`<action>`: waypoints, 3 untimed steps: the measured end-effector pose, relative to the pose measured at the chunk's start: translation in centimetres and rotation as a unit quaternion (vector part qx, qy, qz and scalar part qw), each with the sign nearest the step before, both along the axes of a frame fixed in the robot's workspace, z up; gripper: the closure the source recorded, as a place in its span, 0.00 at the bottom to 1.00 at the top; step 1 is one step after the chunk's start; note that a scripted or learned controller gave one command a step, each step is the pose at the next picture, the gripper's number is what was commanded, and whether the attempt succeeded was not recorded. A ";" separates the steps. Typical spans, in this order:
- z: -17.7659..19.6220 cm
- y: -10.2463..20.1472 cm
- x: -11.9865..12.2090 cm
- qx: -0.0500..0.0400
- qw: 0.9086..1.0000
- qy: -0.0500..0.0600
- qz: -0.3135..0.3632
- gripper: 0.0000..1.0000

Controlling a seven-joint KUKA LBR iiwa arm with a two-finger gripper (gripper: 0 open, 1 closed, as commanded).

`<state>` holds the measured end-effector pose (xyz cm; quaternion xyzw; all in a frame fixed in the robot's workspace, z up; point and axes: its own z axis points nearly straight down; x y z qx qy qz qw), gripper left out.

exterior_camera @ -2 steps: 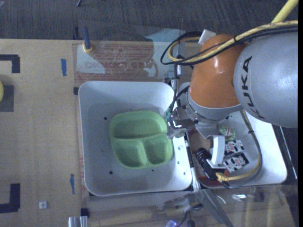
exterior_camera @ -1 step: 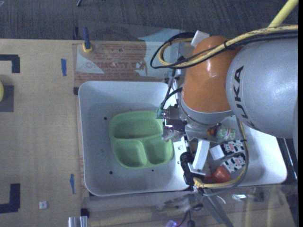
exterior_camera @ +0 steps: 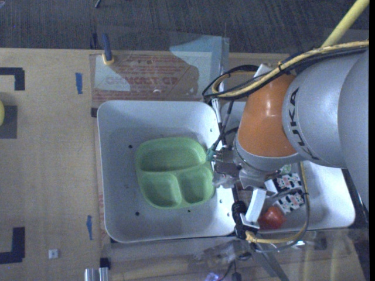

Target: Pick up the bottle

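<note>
Grey metal and an orange band take up most of the right side of the frame: the arm [exterior_camera: 328, 116] reaches in from there and hangs low over the wooden bench [exterior_camera: 47, 174]. Its wrist sits right above the wall that the two white bins share. The left bin [exterior_camera: 117, 157] lies open at the centre of the frame. The arm covers much of the right bin [exterior_camera: 337, 212], leaving a strip of it along the lower right.

A green divided tray [exterior_camera: 174, 171] lies in the left bin, its right edge just beside the gripper [exterior_camera: 221, 170]. The gripper pokes out from under the wrist at centre frame, on the left-bin side of the divide. From where I stand I cannot tell whether it is open or closed, as the wrist hides too much, and I see nothing held in it.

The bottle [exterior_camera: 288, 191] is, by my reading, the white thing with black and red print in the right bin, peeking out below the orange band. It lies to the lower right of the gripper, on the other side of the dividing wall. The wrist hides too much of it for me to judge its long axis. A small red round object [exterior_camera: 271, 218] sits just beside it, lower in the frame.

So the gripper seems to be over the wrong bin — the next move likely has to carry it right and down the frame, and avoid the red object.
</note>
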<state>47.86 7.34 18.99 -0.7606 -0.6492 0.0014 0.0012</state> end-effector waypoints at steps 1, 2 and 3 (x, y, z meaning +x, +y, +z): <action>-9.2 4.6 0.4 0.001 1.000 -0.007 -0.002 1.00; -8.4 4.7 0.3 0.001 1.000 -0.007 -0.003 1.00; -0.6 0.6 2.6 0.000 1.000 -0.001 -0.027 1.00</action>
